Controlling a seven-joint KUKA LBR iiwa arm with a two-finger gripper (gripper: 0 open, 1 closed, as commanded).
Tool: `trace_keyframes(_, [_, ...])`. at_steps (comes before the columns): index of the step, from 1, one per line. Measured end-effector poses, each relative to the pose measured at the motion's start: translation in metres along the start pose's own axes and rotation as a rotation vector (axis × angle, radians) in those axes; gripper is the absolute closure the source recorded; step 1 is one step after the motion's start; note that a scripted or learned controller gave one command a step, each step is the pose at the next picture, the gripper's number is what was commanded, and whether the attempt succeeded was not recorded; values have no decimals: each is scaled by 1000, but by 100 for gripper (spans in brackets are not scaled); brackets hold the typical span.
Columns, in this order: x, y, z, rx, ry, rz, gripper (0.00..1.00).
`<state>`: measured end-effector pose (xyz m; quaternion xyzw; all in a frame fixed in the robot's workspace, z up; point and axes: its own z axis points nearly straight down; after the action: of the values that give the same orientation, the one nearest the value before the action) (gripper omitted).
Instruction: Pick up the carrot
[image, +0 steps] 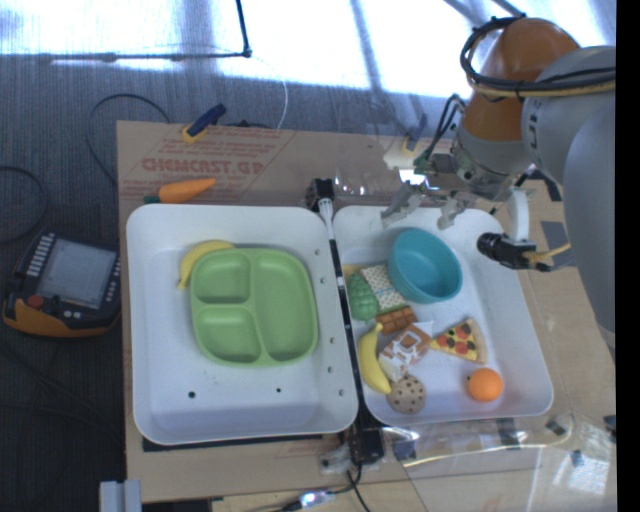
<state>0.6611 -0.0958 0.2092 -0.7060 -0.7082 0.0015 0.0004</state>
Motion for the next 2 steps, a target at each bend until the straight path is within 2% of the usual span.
trace_keyframes(1, [-73,-64,10,-2,-4,-265,0])
trace_keyframes(2, [-46,-132,48,2,2,-405,0])
